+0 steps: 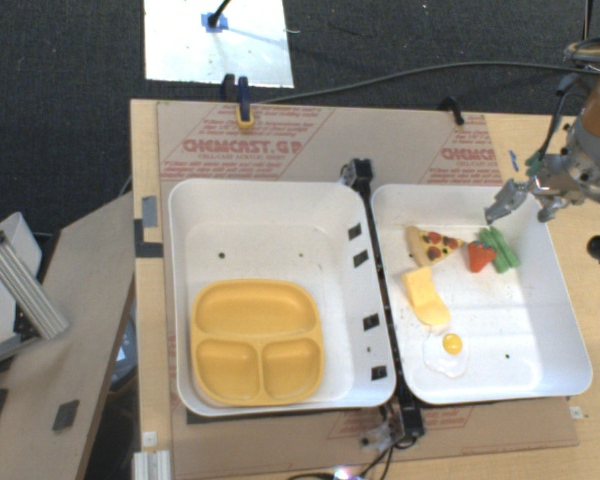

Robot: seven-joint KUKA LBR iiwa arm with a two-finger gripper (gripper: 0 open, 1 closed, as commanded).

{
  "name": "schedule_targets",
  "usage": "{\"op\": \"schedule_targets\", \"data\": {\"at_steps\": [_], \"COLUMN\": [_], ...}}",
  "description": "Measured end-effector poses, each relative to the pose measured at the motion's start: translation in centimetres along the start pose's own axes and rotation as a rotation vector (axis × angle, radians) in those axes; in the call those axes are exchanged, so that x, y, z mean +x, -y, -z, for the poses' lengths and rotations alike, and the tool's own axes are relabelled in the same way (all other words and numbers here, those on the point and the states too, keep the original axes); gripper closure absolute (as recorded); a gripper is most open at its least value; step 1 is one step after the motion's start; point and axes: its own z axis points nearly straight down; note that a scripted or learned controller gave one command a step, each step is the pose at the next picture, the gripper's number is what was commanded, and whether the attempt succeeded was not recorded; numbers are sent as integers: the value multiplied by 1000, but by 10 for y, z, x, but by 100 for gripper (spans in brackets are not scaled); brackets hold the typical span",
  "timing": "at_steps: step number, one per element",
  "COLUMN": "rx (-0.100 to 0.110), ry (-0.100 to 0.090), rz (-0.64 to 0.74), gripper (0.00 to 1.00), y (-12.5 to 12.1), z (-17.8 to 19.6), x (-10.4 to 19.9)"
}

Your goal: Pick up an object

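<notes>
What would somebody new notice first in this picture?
Probably the yellow divided tray, lying alone in the left bin. Next, the toy food in the right bin: a pizza slice, a strawberry, a cheese wedge and a fried egg. The gripper hovers over that bin's far right corner.

Even, bright overhead light; the white bins (280, 208) glare slightly. Shadows are soft and short. Focus is fair, with mild grain and soft edges throughout.
</notes>
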Motion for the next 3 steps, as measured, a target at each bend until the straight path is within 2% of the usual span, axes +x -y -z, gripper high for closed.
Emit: {"op": "schedule_targets", "data": {"at_steps": [1, 2, 3], "rx": [-11, -9, -8], "ry": [2, 2, 1], "rz": [3, 1, 4], "gripper": [0, 0, 0], "y": [-3, 0, 2], "z": [7, -35, -94], "x": [1, 1, 10]}}
